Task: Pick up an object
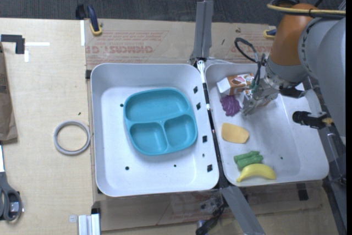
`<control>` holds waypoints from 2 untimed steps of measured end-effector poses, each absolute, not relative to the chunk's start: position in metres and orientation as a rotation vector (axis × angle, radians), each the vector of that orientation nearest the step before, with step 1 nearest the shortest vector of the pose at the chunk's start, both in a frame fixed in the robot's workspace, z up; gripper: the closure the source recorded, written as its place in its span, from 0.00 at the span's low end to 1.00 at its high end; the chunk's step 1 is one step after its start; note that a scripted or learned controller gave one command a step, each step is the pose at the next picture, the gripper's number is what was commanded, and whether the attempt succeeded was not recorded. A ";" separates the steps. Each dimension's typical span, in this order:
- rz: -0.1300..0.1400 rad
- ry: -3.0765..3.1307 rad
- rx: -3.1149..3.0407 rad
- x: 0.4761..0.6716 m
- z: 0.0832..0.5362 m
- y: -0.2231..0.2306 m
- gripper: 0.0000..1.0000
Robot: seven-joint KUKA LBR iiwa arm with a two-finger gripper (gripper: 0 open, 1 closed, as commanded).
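Nearest you, the banana (256,173) and green pepper (248,158) are sitting at the front of the right bin (291,140), with the yellow slice (235,133) lying just behind them (the blue tray (160,120) is sitting over in the left bin (104,135), well out of it). Further back, your gripper (254,100) is hovering low beside the purple piece (231,104) and the small carton (237,83). I can't tell how the jaws are standing, and nothing is looking lifted, so the whole pick is looking undone.

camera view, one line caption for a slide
Gripper low in right bin by purple toy; blue tray in left bin.
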State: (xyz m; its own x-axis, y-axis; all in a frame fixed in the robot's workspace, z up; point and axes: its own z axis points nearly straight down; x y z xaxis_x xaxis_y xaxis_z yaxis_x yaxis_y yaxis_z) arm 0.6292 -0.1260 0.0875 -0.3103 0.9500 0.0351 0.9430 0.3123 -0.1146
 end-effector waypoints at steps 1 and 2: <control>0.116 -2.454 -1.778 0.627 0.087 -0.125 0.00; 0.038 -2.747 -1.426 0.646 0.110 -0.112 0.00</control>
State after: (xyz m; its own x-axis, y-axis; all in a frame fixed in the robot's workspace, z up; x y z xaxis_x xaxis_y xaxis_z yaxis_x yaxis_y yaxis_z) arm 0.6458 -0.1115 0.1103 -0.5747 0.8178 0.0298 0.8167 0.5755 -0.0433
